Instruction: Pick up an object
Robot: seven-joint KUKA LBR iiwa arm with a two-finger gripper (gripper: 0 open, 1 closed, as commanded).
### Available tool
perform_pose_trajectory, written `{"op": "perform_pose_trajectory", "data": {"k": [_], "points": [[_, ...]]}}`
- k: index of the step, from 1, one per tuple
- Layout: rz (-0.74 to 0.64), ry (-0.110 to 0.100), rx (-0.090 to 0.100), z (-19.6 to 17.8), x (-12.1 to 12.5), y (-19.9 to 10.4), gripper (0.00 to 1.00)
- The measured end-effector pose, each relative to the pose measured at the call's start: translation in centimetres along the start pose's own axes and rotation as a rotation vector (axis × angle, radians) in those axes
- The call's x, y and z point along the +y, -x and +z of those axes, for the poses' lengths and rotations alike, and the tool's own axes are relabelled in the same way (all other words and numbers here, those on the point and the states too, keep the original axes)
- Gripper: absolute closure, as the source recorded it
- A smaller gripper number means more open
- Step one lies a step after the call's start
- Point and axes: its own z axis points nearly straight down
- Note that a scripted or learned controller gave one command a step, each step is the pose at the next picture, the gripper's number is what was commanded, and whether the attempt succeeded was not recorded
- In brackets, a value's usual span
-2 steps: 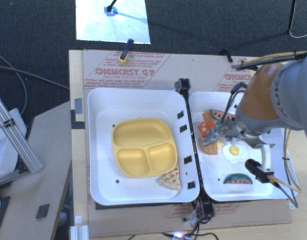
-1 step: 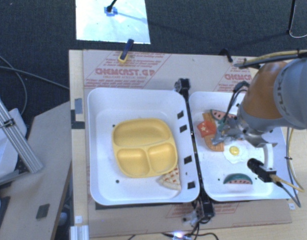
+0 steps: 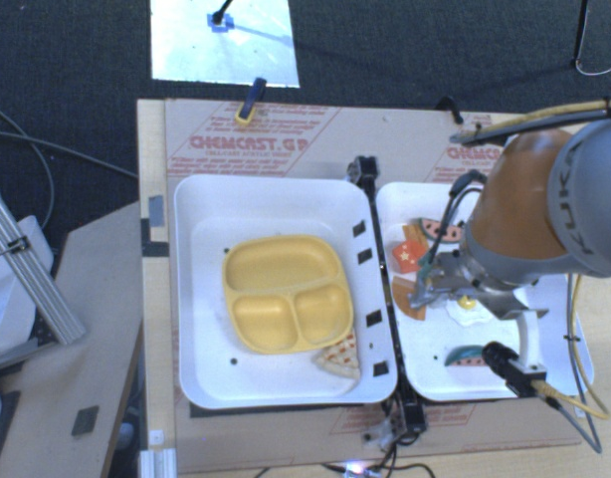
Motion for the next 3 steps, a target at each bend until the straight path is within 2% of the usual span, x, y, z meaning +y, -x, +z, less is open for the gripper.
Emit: {"op": "perform_pose_trajectory", "data": {"k": [1, 2, 3], "points": [[0.018, 0.005, -0.011, -4.6, 0.6, 12.2, 1.0], [0.008, -0.012, -0.001, 9.1, 3.0, 12.2, 1.0], [0.008, -0.002, -0.003, 8.4, 3.2, 12.2, 0.0]]}}
